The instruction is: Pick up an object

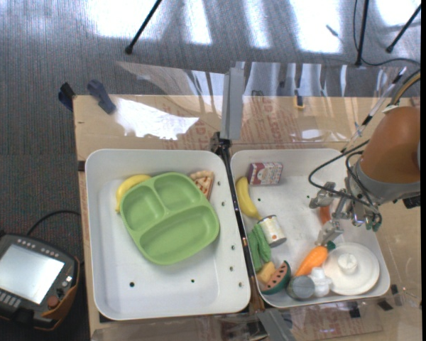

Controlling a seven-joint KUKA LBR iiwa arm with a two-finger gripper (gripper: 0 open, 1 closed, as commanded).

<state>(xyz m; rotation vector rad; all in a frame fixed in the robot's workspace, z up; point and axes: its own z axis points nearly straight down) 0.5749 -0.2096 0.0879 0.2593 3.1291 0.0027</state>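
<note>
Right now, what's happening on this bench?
The KUKA arm reaches in over the right bin, its gripper low near the toy carrot and the white lid. Whether anything sits between its fingers cannot be told. A banana, a small can and a watermelon slice lie nearby. The left bin holds a green divided plate.

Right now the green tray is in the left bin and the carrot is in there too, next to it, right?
Not quite. The green tray is in the left bin, but the carrot lies in the right bin, beside the white lid and below the gripper. The camera view shows this.
</note>
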